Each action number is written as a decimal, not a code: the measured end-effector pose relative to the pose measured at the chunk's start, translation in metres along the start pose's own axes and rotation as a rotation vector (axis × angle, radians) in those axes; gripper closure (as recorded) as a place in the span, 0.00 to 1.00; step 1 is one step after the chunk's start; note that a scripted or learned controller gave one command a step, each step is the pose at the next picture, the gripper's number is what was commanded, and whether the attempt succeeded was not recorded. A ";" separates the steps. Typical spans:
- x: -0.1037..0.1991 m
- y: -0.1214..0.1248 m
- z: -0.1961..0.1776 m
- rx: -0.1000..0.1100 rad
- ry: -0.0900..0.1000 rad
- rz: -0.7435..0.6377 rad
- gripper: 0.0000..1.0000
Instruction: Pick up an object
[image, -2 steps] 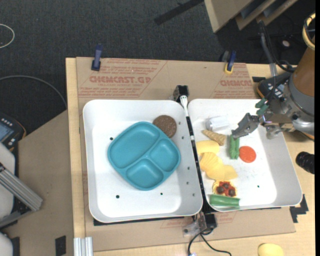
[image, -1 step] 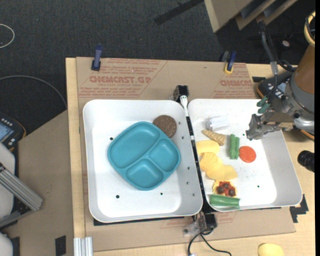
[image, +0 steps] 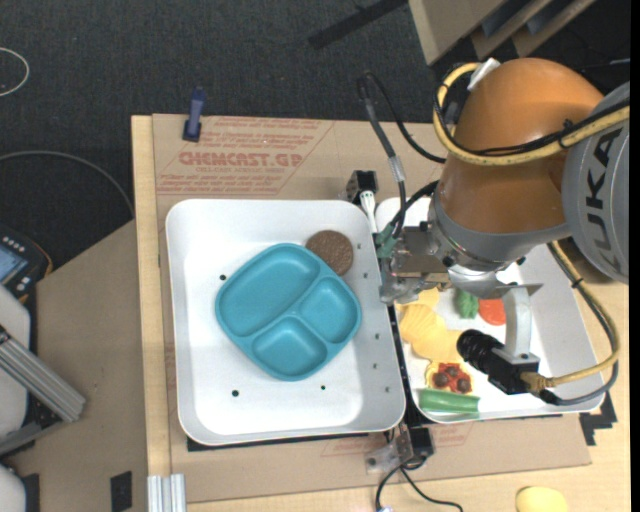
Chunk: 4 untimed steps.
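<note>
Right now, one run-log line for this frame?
arm: low over right white bin | hand: among toy food pieces | grasp: unconfirmed | left white bin: blue sectioned plastic plate, brown round cookie

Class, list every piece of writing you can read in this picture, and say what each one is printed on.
"CHEMCAST G P": large red letters on the brown paper-covered board under the bins.
Smaller red lines above and below it on the same board: too small and blurred to read.
"UKA": dark letters on the grey arm at the right edge, cut off by the frame.
No writing is legible on the bins, the blue tray or the toy food.
</note>
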<state>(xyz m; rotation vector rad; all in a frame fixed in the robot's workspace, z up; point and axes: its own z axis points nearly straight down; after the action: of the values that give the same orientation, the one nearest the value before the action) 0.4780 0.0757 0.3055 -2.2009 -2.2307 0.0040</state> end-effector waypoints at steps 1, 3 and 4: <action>-0.056 0.001 -0.118 -0.023 -0.004 0.018 1.00; 0.048 0.001 -0.073 -0.009 0.000 -0.003 1.00; -0.027 0.000 0.002 0.002 -0.006 0.022 1.00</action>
<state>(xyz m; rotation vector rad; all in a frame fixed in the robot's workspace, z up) 0.4783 0.0490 0.3029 -2.2271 -2.2089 0.0138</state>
